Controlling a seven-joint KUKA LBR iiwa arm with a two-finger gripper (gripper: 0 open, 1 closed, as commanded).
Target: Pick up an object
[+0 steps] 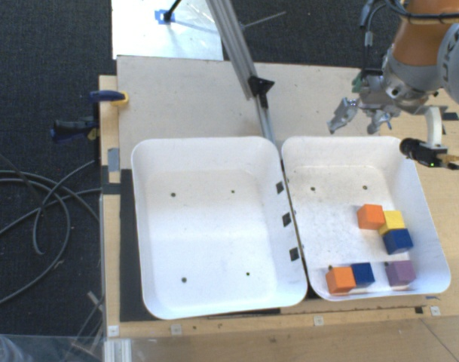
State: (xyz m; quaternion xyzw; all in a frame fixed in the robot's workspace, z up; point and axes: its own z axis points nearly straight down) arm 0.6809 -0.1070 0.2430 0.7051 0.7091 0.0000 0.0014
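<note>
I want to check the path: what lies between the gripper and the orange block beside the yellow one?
In the camera view, between the gripper and that orange block lie the right bin's far rim and bare white floor.

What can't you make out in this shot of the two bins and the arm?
- Arm: cut off by the camera view's top and right edges.
- Tool: small and blurred, so its finger gap is unclear.
- Blocks in the right bin: the orange block and blue block touch, hiding their shared sides.
</note>
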